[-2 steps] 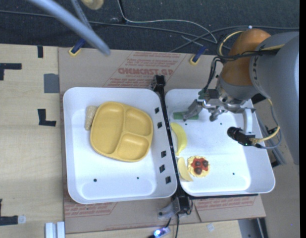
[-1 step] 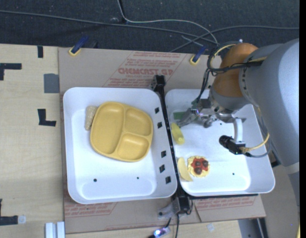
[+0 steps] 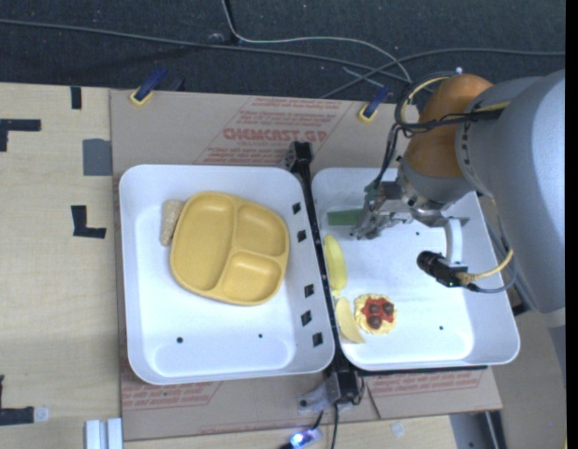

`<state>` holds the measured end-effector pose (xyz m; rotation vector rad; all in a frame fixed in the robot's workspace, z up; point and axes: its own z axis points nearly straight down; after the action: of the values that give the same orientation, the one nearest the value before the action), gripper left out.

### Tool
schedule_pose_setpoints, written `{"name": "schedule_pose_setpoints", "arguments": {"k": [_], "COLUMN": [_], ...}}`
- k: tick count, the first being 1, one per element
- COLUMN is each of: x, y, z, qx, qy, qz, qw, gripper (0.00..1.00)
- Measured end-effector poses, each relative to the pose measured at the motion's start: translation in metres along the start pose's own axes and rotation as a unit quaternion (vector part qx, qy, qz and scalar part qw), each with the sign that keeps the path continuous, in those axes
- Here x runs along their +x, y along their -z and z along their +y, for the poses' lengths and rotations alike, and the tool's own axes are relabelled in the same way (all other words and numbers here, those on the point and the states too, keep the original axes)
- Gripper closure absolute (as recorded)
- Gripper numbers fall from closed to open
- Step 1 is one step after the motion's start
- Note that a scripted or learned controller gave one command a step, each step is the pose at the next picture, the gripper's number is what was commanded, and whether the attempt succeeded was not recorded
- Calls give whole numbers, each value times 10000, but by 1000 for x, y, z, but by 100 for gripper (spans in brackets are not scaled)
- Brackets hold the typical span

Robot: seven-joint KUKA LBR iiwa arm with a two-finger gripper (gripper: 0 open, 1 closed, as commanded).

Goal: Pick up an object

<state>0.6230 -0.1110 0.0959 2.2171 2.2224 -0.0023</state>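
Grey and orange, the arm (image 3: 495, 148) reaches in from three o'clock and sets its gripper (image 3: 371, 224) low over the upper left part of the right bin (image 3: 457, 344). Whether its jaws are open or shut cannot be told at this size; they sit just beside a small green object (image 3: 343, 218) that lies at about ten o'clock in that bin, and no object is seen between them. Along the bin's left wall, near eight o'clock, lies one yellow banana-like piece (image 3: 336, 262), and below it, at about seven o'clock, one round toy tart (image 3: 376, 313) topped with red, with a pale yellow slice (image 3: 348, 322) touching its left side. Two white bins sit side by side on a brown cardboard sheet (image 3: 261, 124) over a light wooden bench (image 3: 46, 279). The left bin (image 3: 214, 349) holds one yellow divided plate (image 3: 229, 248) near its centre, tilted, with one tan sponge-like piece (image 3: 169, 222) tucked at the plate's nine o'clock edge. Black cables (image 3: 298, 45) run across dark carpet at twelve o'clock.
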Motion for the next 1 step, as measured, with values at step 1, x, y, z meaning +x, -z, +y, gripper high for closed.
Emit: {"name": "schedule_pose_setpoints", "arguments": {"k": [1], "x": [5], "y": [45], "z": [7], "qx": [-12], "qy": [-2], "qz": [14], "qw": [10000], "gripper": [100]}}
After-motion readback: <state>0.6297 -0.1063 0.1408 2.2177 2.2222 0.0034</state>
